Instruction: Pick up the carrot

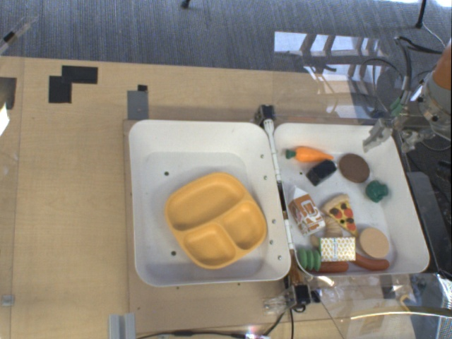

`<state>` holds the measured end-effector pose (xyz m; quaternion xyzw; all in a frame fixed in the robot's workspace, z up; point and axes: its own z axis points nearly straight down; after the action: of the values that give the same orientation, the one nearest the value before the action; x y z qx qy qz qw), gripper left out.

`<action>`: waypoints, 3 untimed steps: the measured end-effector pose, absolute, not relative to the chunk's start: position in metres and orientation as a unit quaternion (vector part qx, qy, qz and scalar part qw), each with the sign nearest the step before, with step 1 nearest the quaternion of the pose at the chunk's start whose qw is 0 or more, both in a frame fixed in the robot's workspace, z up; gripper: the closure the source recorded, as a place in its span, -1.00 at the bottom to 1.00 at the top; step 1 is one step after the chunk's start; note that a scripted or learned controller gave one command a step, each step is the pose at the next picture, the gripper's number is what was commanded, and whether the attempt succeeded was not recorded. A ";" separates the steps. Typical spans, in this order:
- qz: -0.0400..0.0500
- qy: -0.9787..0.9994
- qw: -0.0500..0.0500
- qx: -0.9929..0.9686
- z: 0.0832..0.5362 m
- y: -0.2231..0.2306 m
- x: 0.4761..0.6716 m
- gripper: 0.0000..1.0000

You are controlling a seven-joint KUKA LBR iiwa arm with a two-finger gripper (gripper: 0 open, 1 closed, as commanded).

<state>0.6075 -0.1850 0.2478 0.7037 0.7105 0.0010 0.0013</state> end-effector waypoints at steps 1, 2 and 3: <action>0.000 0.728 -0.002 0.685 0.139 -0.141 0.669 -1.00; 0.005 0.661 0.007 0.750 0.093 -0.137 0.670 -1.00; 0.002 0.547 0.000 0.837 0.087 -0.094 0.631 -1.00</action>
<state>0.6314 -0.0944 0.0874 0.8370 0.5472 0.0023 -0.0003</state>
